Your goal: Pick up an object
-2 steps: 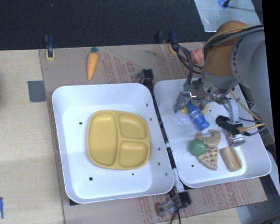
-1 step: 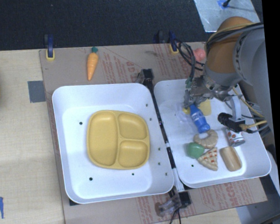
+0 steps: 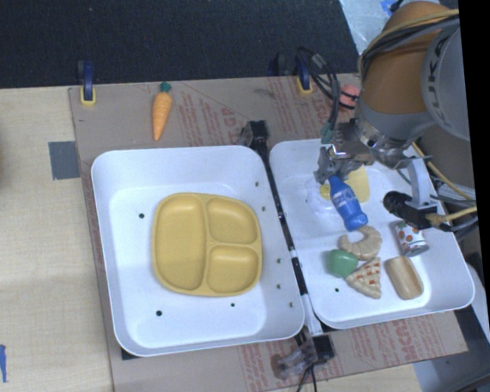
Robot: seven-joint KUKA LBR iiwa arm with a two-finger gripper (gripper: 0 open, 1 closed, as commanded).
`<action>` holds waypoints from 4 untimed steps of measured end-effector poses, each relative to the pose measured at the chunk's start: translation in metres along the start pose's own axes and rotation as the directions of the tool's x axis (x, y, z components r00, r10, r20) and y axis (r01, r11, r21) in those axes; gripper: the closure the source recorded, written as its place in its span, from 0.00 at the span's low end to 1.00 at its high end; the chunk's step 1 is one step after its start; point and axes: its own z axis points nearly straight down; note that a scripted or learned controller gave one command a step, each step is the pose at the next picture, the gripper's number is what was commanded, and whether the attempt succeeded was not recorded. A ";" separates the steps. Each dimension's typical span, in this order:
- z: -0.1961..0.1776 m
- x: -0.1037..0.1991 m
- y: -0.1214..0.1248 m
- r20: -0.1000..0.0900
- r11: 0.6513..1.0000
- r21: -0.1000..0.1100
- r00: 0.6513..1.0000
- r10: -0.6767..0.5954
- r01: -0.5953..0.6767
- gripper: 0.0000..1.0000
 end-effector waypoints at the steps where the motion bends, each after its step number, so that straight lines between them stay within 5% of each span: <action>1: -0.008 0.051 0.000 0.002 1.000 0.005 1.000 -0.001 0.001 1.00; 2: 0.001 0.080 0.018 0.002 1.000 0.006 1.000 0.000 0.000 1.00; 4: -0.004 0.105 0.011 0.002 1.000 0.006 1.000 0.002 -0.002 1.00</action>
